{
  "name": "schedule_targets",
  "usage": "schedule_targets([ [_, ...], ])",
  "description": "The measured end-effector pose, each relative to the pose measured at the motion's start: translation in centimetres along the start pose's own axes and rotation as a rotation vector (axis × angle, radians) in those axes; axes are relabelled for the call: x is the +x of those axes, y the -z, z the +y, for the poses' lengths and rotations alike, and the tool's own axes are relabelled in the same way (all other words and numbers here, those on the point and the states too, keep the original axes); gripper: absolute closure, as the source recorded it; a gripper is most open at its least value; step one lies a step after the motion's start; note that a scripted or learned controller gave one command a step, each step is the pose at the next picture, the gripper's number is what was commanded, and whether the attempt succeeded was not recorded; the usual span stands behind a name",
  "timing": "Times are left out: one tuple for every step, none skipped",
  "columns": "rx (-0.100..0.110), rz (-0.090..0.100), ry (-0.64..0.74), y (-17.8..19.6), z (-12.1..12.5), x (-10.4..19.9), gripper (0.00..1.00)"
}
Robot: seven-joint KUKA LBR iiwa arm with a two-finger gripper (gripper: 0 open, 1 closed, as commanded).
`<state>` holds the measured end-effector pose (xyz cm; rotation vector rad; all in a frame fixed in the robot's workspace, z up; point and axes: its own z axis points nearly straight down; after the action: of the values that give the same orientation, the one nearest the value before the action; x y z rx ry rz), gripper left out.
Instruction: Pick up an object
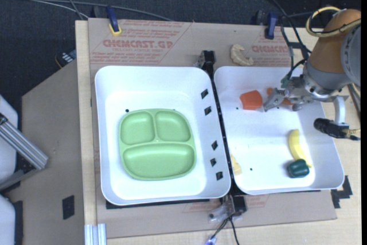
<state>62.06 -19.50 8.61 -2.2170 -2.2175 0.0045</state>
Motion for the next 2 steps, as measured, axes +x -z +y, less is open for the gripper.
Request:
schedule_targets([
  [-0.007, -0.001, 0.001, 1.5, 0.2, 0.0, 1.00],
  [-0.012, -0.004, 0.000, 6.5, 0.3, -0.9, 1.00],
])
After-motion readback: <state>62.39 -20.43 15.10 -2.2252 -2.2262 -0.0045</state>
